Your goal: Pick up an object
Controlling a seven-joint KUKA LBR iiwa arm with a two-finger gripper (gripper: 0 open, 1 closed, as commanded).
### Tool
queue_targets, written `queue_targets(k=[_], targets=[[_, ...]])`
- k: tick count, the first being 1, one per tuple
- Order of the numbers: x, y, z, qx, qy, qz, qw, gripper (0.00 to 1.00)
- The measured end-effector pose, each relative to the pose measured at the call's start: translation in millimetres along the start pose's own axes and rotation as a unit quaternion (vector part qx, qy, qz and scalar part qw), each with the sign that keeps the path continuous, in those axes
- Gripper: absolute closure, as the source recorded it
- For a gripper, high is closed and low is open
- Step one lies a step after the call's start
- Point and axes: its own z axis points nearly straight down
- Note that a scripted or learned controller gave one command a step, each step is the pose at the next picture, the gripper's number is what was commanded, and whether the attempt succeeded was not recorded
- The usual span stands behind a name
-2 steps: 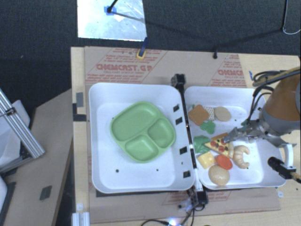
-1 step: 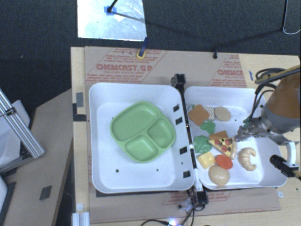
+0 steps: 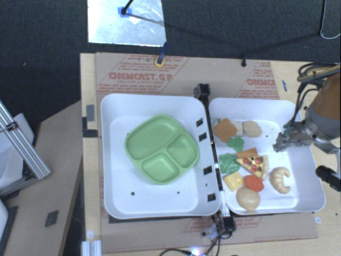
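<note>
The right bin (image 3: 306,167) holds several toy foods: a brown toast slice (image 3: 225,129), a tan bun (image 3: 252,128), a pizza slice (image 3: 252,164), green leaves (image 3: 229,163), a yellow cheese cube (image 3: 233,181), a red tomato (image 3: 254,183), a croissant (image 3: 281,178) and a beige potato (image 3: 248,198). My gripper (image 3: 282,142) hangs over the right part of this bin, right of the bun and above the croissant. Nothing shows between its fingers.
The left bin (image 3: 114,196) carries a green divided plate (image 3: 161,149). A black hinged divider (image 3: 209,153) runs between the bins. A foil sheet (image 3: 126,15) lies at the back. Cables (image 3: 314,73) loop near the arm at right.
</note>
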Motion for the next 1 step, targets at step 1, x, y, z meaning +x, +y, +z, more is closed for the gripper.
queue_targets(k=[1], targets=[[3.6,7.4,-45.8,0.0,0.0,0.0,1.0,1.0]])
